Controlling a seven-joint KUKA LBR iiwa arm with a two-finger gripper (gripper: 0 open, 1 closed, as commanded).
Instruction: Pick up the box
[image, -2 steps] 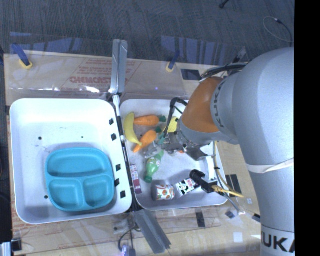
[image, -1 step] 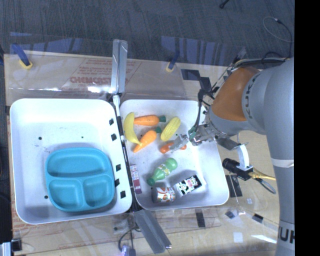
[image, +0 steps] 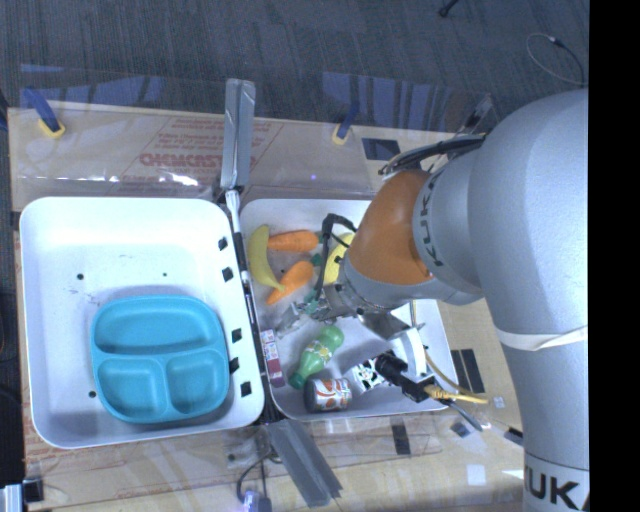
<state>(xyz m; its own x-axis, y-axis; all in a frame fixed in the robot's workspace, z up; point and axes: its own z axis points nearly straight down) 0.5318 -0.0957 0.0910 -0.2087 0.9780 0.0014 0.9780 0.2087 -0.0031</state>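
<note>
Blue tray (image: 158, 358) in L bin (image: 60, 225) (banana (image: 260, 257), carrots (image: 293, 241) opposite).

my arm (image: 530, 220) is plain grey with that orange band (image: 392, 240) above the wrist, and both bins are white, left bin (image: 60, 225) and right bin (image: 300, 408). The tray (image: 158, 358) in the left one is light blue. In the right one there's a yellow banana (image: 260, 256), two orange carrots (image: 292, 241), a green bottle (image: 316, 354), a can (image: 328, 394) in red and silver, and a black-and-white patterned thing (image: 367, 374)
</note>
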